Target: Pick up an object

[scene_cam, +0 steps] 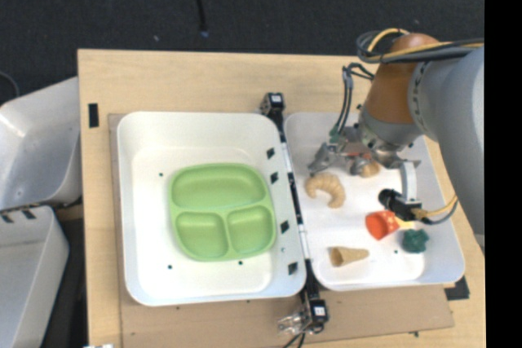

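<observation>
We noted two white bins side by side on the bench: the left bin [139, 273] held one green divided tray [222, 211] with three compartments, and the right bin [436, 257] held the loose pieces. The single arm [444, 106] came in from the right, its orange band above the wrist, with the gripper [347, 159] low over the far part of the right bin. We could not tell whether the pincer was released or clenched; the metalwork blurred together there. Nothing showed between its tips, so we judged the pick not yet made and the grasp and lift all still to do. We counted, in the right bin, one tan croissant [326, 189] just near-left of the gripper, the likeliest target; one tan wedge [348, 257] at the near edge; one orange-red piece [379, 225] and one small dark green piece [415, 240] to the right, near each other. A small tan object [369, 169] sat under the wrist, too hidden to name.
</observation>
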You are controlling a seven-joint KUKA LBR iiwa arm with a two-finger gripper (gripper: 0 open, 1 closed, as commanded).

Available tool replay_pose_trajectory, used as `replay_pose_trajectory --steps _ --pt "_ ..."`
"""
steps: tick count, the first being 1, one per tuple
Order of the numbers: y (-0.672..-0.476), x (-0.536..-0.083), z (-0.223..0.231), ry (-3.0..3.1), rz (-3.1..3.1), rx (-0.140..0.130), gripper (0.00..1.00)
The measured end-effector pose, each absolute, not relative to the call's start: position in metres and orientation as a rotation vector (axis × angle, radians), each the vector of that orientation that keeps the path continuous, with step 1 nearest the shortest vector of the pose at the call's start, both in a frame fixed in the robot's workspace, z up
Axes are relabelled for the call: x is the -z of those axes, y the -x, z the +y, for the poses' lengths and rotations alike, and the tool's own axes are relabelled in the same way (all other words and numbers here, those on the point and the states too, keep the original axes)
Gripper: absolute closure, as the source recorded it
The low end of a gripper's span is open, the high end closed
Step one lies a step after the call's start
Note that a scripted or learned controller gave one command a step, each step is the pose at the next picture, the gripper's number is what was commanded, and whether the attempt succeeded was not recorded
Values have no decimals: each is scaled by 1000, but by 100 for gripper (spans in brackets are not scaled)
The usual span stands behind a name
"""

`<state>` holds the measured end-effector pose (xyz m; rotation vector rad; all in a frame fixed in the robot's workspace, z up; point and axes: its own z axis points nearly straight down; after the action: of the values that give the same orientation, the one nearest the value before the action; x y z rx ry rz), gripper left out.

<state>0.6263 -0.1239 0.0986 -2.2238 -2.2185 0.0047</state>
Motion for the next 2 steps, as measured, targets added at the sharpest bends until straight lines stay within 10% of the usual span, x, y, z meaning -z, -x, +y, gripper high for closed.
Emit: replay_pose_trajectory --steps 1,2 --pt "-627 -112 -125 2229 -2217 1 100" --pt "-637 -172 -123 2223 -2229 7 100"
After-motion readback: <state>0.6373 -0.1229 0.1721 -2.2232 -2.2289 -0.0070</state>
